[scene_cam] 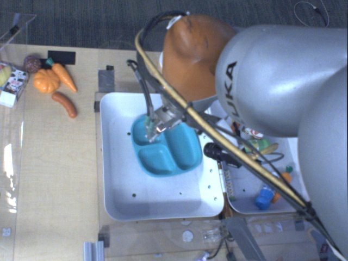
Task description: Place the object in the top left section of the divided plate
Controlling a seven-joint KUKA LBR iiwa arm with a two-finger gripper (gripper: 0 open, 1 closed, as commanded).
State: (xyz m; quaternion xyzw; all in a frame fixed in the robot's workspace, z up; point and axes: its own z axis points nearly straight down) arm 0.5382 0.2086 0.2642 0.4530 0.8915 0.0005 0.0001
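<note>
A blue divided plate (168, 148) lies in the left white bin (117, 162), towards its back right. My gripper (154, 128) hangs low over the plate's top left section (141, 132), at its right side. The gripper's metal tip blurs into the plate, so I cannot make out any object in it. The big grey arm and its orange band (193, 53) cover the back right of the scene.
The right bin (244, 205) holds a blue piece (263, 198), an orange piece (286, 175) and a green item (261, 144), partly under the arm and cables. Toy carrot (66, 76), pumpkin (45, 81) and sausage (64, 104) lie on the bench at left.
</note>
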